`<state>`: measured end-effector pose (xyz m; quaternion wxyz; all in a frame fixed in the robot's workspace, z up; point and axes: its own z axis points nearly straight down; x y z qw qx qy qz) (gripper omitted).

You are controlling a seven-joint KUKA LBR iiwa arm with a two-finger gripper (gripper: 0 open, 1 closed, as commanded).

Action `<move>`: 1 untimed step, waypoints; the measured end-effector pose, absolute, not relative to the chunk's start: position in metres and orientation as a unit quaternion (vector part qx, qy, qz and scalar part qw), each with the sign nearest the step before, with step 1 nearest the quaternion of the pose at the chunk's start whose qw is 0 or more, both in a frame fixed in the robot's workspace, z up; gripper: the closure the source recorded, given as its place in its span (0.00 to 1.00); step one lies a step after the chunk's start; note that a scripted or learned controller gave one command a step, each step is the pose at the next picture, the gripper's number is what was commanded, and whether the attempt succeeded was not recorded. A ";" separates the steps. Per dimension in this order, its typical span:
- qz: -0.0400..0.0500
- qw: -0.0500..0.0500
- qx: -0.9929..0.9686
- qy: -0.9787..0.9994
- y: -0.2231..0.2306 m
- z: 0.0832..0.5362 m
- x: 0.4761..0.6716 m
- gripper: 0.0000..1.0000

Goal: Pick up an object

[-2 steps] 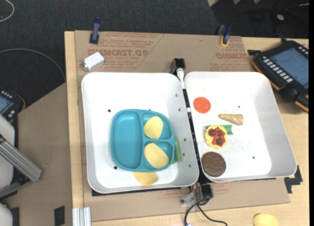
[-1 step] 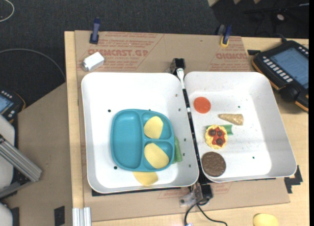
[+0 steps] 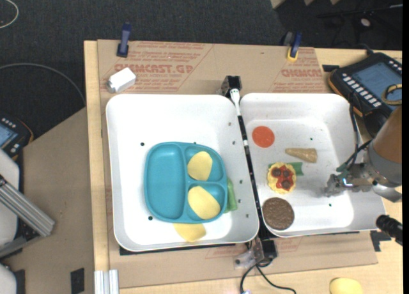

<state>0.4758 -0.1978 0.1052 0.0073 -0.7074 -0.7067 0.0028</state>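
On the cardboard-topped worktop, the left white bin holds a turquoise divided plastic tray with yellow pieces. In the right white bin, the gripper hovers low beside a small pizza-like toy; its fingers' spread cannot be told.

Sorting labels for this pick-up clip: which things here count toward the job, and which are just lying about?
Job candidates, right bin:
gripper
orange disc
tan wedge
small pizza
brown patty

Lying about:
blue divided tray with yellow pieces, left bin
white block
blue clamp
handheld pendant
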 end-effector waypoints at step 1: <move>0.000 -0.004 -0.708 -0.706 -0.226 0.164 0.480 1.00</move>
